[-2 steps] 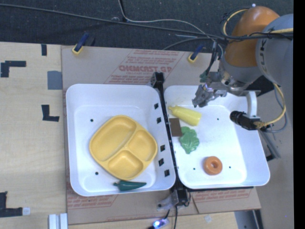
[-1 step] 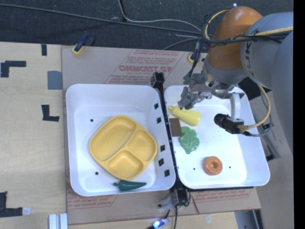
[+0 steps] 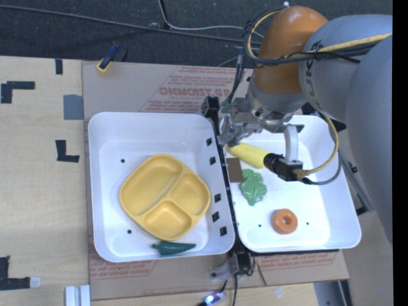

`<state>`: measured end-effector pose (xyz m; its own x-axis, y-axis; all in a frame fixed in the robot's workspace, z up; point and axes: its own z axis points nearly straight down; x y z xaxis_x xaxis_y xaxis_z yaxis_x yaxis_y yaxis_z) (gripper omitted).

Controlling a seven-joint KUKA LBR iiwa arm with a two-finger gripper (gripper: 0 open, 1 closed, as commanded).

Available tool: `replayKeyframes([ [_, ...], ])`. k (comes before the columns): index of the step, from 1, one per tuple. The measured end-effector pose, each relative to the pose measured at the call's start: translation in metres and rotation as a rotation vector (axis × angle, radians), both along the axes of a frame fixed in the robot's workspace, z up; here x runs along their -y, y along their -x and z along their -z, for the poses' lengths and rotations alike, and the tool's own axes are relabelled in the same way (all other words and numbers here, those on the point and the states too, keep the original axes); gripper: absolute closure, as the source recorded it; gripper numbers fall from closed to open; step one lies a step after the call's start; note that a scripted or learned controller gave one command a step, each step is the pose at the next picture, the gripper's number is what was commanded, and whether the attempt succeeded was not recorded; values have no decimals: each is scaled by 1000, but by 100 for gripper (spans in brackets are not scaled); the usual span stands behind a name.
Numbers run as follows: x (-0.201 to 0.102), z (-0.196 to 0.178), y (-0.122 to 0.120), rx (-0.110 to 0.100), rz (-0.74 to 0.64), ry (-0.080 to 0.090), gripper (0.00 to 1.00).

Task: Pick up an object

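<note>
My gripper (image 3: 234, 131) hangs under the orange wrist band, over the far left corner of the right bin (image 3: 331, 234). Just below it a yellow corn-like piece (image 3: 246, 155) lies at a slant, apart from the gripper as far as I can see. A small brown block (image 3: 234, 170) sits beside the divider. A green leafy toy (image 3: 252, 187) lies under the corn, and an orange ring (image 3: 284, 221) sits nearer the front.
The left bin (image 3: 105, 139) holds a yellow divided plate (image 3: 166, 196) and a dark green pepper (image 3: 173, 248) at its front edge. A black cable (image 3: 319, 167) loops from the wrist over the right bin. The bulky arm covers that bin's far right.
</note>
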<state>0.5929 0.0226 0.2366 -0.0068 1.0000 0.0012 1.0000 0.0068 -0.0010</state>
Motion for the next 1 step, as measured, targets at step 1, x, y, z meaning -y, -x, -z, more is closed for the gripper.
replayKeyframes([
  [1, -46, 12, 4, -2, 1, 1, 100],
])
